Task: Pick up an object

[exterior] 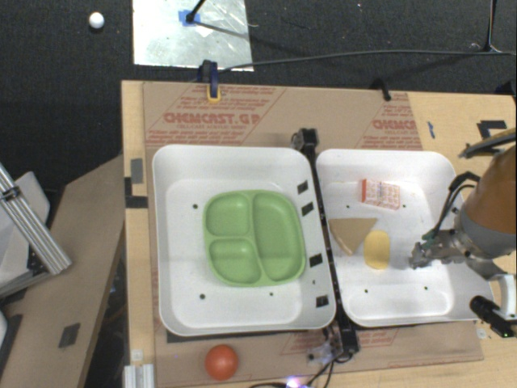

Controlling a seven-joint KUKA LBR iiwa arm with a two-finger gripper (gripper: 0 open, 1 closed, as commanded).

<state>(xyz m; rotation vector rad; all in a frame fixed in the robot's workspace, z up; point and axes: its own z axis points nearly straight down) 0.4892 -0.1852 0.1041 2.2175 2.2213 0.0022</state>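
Yellow, rounded piece (376,249) lying in the right white bin (404,297), a little left of the bin's middle. Touching or slightly overlapping, at its 10 o'clock, a tan triangular sheet (349,233). Farther out at 12 o'clock, apart from both, a small red-and-white packet (380,193).

At 3 o'clock of the yellow piece, near but not touching: the jaws, low over the bin floor at the end of the grey arm (485,217) with its orange band. Too dark and too small to tell how wide the jaws stand; nothing visible held in them.

Judged to be the approach step, with the grasp not yet made. Needed for the next move: shifting toward 9 o'clock to come above the yellow piece, opening enough for its width, going down, then closing and lifting. Better to keep away from the tan sheet, so as not to catch both together.

Across the divider at 9 o'clock, in the left bin (182,184), a green divided plate (254,237). On the worktop (339,111), at 6 o'clock of that bin, an orange ball (221,361).
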